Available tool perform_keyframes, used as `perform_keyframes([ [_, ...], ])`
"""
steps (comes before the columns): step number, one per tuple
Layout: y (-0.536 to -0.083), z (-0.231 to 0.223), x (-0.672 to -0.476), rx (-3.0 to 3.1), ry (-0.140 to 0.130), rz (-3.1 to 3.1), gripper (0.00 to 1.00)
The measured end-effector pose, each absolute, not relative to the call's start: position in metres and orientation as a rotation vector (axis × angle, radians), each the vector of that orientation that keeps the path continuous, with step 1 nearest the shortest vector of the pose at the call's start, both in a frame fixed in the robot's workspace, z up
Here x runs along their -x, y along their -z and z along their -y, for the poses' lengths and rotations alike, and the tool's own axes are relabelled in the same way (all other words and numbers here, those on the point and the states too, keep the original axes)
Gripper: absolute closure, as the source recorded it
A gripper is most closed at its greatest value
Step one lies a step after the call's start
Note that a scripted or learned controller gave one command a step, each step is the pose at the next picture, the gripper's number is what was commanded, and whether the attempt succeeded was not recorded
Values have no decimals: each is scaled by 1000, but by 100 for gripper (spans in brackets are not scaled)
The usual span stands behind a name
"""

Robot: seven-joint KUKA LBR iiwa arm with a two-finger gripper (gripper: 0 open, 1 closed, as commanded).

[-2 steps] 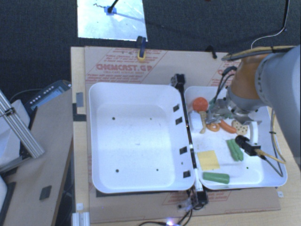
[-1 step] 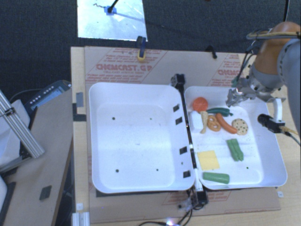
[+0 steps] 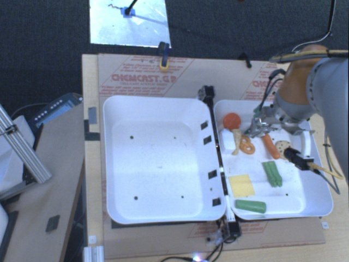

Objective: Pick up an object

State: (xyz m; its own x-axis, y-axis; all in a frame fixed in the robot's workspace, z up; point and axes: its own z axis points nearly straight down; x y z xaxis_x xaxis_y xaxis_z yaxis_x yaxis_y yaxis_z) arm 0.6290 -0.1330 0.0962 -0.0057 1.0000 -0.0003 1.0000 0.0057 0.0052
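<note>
Two bins point(image 3: 158, 111) are sitting on the desk point(image 3: 136, 72), and the claw point(image 3: 256, 125) is hanging over the right one, grip unclear.

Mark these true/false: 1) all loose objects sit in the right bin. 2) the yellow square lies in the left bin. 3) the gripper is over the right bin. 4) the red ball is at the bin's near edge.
1) True: the right bin holds them all.
2) False: the yellow square lies in the right bin, near the divider.
3) True: the gripper is over it, by the orange ring.
4) False: the red ball sits at the far end.
</note>
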Motion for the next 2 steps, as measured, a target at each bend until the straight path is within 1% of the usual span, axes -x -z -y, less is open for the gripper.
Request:
perform_keyframes([
  [1,-85,119,-587,-2219,-1,-2221,100],
  [2,-96,120,-588,-2215,-3,-2222,100],
])
